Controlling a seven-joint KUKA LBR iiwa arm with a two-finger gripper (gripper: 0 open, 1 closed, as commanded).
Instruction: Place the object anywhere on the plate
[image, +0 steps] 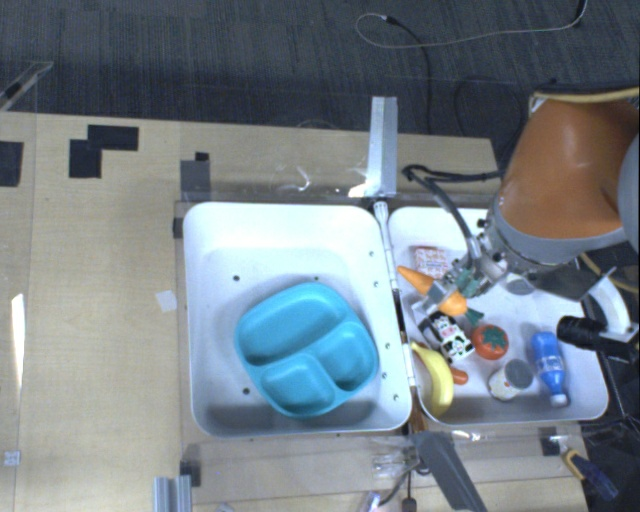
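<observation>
A blue plate (300, 345) with three compartments lies tilted in the left bin (215, 250) and has nothing on it. The right bin (580, 405) holds the loose objects. My gripper (468, 280) is low in that bin, near its left half, under the grey and orange arm. Its tip sits right over a small orange piece with a green end (453, 303). An orange carrot (413, 278) lies just left of the tip. The arm body hides the bin's far right corner.
Also in the right bin are a banana (436, 378), a black-and-white toy (447, 337), a red tomato (491, 341), a blue bottle (548, 366), a grey round cup (512, 380) and a snack packet (432, 260). A metal divider (392, 290) separates the bins.
</observation>
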